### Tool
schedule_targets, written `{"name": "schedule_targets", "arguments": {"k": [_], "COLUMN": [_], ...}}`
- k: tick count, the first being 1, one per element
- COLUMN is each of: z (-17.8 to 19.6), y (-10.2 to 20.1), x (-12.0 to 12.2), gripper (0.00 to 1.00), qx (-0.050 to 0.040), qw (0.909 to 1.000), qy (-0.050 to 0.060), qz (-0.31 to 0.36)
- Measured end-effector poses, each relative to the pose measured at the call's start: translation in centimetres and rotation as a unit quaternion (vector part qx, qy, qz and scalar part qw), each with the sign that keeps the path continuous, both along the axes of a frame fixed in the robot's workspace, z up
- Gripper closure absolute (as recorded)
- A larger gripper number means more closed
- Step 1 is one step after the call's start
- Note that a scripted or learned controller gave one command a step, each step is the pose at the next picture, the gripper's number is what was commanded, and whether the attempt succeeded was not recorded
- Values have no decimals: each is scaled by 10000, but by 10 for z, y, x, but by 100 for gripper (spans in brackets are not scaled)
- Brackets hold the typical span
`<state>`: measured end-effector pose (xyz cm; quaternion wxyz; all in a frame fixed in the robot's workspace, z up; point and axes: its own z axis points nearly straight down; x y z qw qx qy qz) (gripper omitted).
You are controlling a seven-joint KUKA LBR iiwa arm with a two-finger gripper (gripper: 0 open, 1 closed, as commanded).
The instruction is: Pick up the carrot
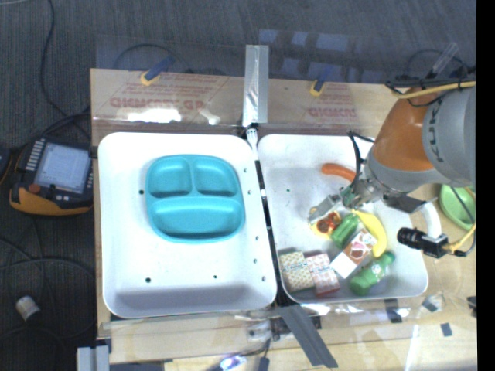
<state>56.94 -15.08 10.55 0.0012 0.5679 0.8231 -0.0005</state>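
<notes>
In the right bin point(271, 207), the carrot point(338, 171) lay near the back, not picked up yet. The gripper point(334, 205) hung just below it, near the banana point(373, 231). I could not tell its grip.

A wooden bench point(116, 83) on dark carpet point(77, 22) carries two shallow white bins set side by side and touching: the left bin point(124, 284) and the right bin point(294, 157). Yellow and blue clamps point(157, 72) grip the bench's far edge, where a metal post point(255, 83) stands just behind the seam between the bins
</notes>
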Motion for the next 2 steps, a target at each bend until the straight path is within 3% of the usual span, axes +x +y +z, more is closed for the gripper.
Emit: {"name": "schedule_targets", "arguments": {"k": [1, 2], "z": [18, 97], "y": [-70, -6], "x": [-2, -23], "gripper": [0, 0], "qx": [19, 3], "qw": [9983, 9983], "qy": [9, 12], "qz": [-580, 590]}}
